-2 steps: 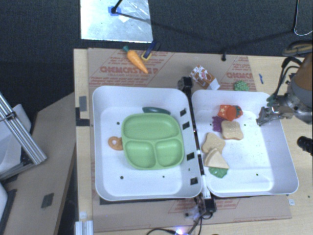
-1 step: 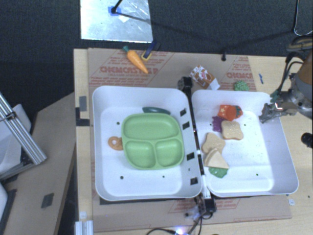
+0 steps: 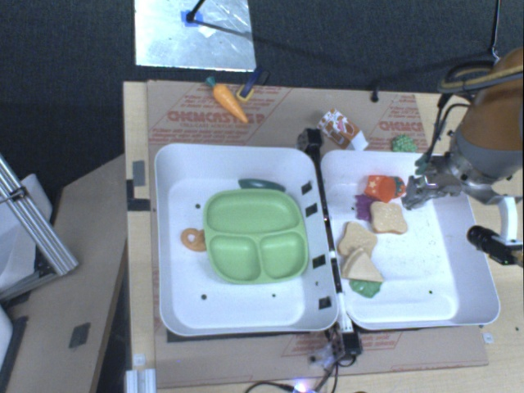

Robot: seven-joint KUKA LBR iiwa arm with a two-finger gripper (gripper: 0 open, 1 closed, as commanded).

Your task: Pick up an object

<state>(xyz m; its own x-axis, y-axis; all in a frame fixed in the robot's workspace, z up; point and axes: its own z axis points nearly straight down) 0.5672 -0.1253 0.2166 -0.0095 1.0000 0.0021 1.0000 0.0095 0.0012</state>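
gripper [image 3: 415, 193] sits low over the right bin [image 3: 458, 301], can't tell its state, just right of the orange toy [image 3: 380, 187] and above the bread slice [image 3: 388, 218], more slices [image 3: 357, 240] lower left, green tray [image 3: 254, 236] in left bin [image 3: 176, 219].

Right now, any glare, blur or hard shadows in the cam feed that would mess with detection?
Camera view: strong glare on the foil sheet at the top; bins evenly lit, with soft shadow only along the left bin wall; gripper and arm slightly blurred, toy food in the right bin soft but readable; the green tray is crisp enough.
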